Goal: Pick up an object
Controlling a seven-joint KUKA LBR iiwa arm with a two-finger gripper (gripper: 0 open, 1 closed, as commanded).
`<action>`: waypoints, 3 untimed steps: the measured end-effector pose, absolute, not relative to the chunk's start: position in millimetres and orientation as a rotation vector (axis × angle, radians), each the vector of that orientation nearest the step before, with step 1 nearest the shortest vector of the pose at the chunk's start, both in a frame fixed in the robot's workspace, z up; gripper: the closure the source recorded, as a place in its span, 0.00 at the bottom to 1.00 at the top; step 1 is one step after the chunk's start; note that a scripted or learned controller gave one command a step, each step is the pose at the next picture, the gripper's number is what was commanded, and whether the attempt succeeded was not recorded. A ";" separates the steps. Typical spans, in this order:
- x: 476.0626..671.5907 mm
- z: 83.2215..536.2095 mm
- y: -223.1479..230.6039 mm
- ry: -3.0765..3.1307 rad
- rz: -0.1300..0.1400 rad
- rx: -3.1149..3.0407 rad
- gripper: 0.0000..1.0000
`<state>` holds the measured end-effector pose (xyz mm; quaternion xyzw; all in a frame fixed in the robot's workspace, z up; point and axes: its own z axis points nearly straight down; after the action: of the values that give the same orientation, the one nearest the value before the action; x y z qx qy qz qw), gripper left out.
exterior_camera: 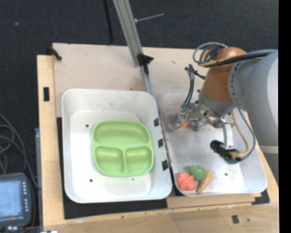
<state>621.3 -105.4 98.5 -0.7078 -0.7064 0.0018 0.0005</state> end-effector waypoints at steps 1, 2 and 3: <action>622.5 112.2 -106.2 -2.213 -0.002 -2.232 1.00; 632.5 161.0 -105.4 -2.228 -0.005 -2.222 1.00; 631.2 223.2 -114.0 -2.226 -0.006 -2.226 1.00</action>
<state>631.2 -114.0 223.2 -0.7071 -0.7071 -0.0020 -0.0034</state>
